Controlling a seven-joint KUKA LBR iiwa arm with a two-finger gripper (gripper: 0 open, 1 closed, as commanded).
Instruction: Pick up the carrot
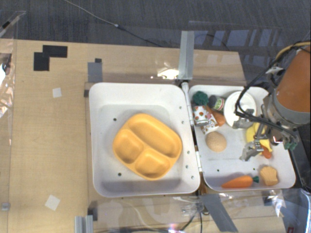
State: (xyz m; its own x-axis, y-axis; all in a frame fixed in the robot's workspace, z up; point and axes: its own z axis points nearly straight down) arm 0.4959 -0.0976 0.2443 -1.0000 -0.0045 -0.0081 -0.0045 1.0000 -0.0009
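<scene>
A pale wooden worktop (43,144) carries two shallow white bins side by side. The left bin (102,178) holds a yellow divided plate (147,145), tilted in its middle. The right bin (214,174) is crowded: a small printed cup (204,118) and a dark green item (200,99) near its left wall, a beige round ball (216,141) just below them, a white plate (241,103) farther back. The carrot (238,181) lies flat near the front edge, green tip pointing right, beside a tan chunk (268,175). At the right, the grey arm's tool (252,140) hovers above yellow pieces (251,133), well back from the carrot, its fingers spread and pinching nothing.
</scene>
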